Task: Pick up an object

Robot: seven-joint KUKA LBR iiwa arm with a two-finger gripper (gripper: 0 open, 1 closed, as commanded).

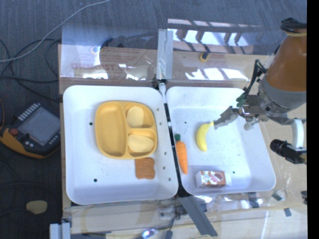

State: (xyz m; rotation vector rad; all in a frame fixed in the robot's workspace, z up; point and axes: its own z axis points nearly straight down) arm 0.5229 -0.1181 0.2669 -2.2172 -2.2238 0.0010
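Lower right of frame: small red-and-white packet [212, 178] lying flat near front wall of right bin [259, 183]. Orange carrot [182, 156] against that bin's left wall. Yellow banana [202, 135] mid-bin, upper tip just beside tool [235, 116]. Tool fingers spread, released, nothing between them; one finger [224, 117] slanting down toward banana. Left bin [79, 183], centre-left: yellow divided tray [109, 131] holding two pale pieces; brown biscuit-like piece [145, 168] just below tray.
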